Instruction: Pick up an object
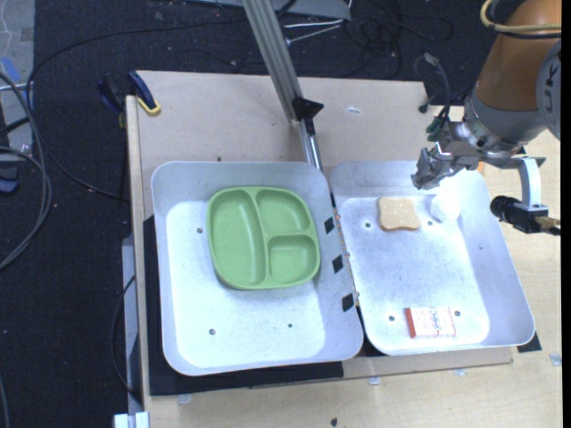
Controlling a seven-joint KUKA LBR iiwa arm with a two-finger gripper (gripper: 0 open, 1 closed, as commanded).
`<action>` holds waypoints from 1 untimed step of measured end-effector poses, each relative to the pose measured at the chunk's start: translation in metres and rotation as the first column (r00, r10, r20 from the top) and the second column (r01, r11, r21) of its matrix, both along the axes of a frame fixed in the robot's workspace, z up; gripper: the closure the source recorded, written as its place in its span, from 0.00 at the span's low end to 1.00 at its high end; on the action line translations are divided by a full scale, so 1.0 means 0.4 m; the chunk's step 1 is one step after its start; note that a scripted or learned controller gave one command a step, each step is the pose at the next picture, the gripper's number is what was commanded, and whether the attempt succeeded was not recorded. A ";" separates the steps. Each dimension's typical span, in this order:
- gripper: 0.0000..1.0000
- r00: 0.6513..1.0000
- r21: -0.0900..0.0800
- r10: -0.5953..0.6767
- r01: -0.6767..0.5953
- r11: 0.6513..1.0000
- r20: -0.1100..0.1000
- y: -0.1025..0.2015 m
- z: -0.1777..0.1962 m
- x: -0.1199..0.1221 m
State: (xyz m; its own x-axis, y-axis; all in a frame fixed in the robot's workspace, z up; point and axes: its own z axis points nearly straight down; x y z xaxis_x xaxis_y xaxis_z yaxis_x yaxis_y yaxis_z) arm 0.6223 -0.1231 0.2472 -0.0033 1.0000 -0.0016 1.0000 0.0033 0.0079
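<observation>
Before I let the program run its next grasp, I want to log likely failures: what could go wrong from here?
The gripper hangs over the right bin's far edge, beside the toast-like piece rather than above it, so a straight descent may strike the rim or close on nothing. A white object lies near the toast and could get nudged or grabbed instead. The small red and white box looks flat, so fingers may slide off it.

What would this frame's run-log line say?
arm: above right bin far edge | gripper: nothing seen held | right bin: bread slice, white object, red-white box | left bin: green plate
</observation>
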 end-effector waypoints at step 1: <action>1.00 1.000 0.000 0.000 0.000 1.000 -0.001 0.000 0.109 0.004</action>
